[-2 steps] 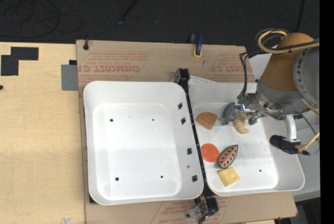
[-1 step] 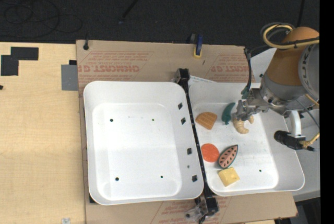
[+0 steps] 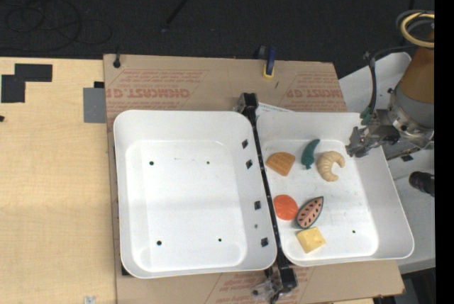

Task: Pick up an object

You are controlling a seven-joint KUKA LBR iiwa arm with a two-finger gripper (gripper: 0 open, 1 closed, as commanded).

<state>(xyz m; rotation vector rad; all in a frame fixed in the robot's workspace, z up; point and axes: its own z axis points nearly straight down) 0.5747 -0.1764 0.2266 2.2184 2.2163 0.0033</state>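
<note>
- We see five objects in the right bin: a cream croissant, a teal piece, an orange wedge, a red disc, a seeded slice and a yellow block.
- We find the gripper over the bin's far right rim, just right of the croissant; how it is set we cannot tell.
- We see the left bin alongside.

1 fixed camera above; slanted down on 2 white bins.

Upside-down red print on cardboard, unreadable
</note>
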